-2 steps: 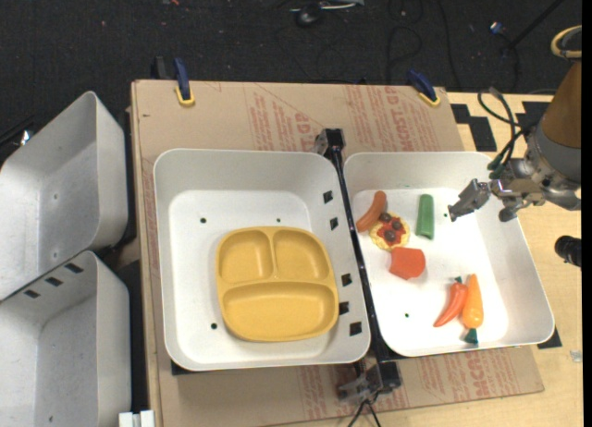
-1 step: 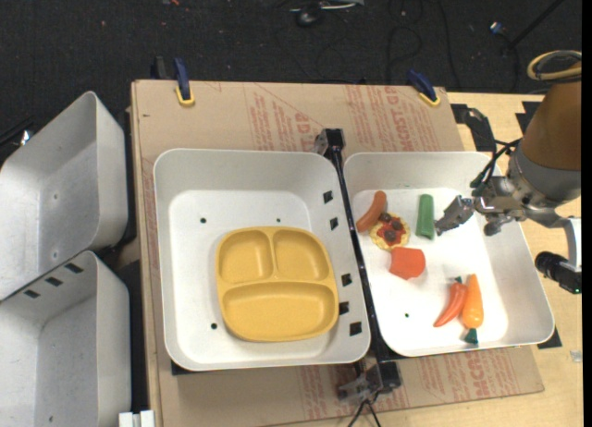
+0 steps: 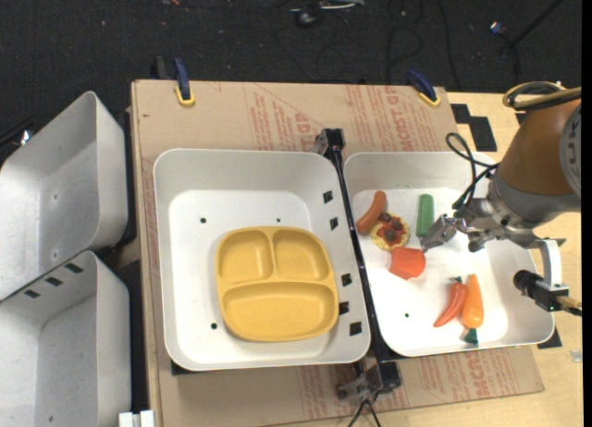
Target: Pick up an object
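White plastic makes up both shallow bins on the cardboard-covered bench. The gripper hangs over the right bin, reaching in from the right on the grey arm with its orange band. Its fingers point toward the middle of that bin, but whether they stand wide or narrow I cannot tell; nothing shows between them.

Just left of the fingertips stands a green cylinder. Below and to the left of them, close by, lies a red tomato-like piece. Further left is a small round cookie-like piece with dark dots, and touching it a red-orange sausage. Below the gripper, apart from it, an orange carrot and a red pepper lie side by side.

Well to the left, the left bin holds a yellow three-compartment tray.

Red print runs across the cardboard, upside down; along the bottom edge it seems to read "McMASTER", though only partly legible.
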You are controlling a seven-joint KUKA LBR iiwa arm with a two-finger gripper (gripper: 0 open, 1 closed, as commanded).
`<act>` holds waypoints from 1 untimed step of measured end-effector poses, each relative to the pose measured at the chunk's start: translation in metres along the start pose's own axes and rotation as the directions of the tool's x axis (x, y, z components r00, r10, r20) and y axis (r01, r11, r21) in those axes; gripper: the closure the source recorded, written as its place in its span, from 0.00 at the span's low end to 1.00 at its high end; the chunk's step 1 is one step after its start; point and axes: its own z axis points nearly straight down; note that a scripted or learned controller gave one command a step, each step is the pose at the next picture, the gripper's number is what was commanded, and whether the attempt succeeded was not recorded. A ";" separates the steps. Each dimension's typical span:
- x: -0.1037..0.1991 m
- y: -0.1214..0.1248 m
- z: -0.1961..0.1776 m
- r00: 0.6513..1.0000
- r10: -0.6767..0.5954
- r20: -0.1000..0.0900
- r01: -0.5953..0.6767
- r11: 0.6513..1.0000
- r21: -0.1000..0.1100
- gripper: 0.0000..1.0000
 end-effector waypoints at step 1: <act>0.001 0.000 0.032 1.000 0.000 0.001 0.000 1.000 -0.004 0.00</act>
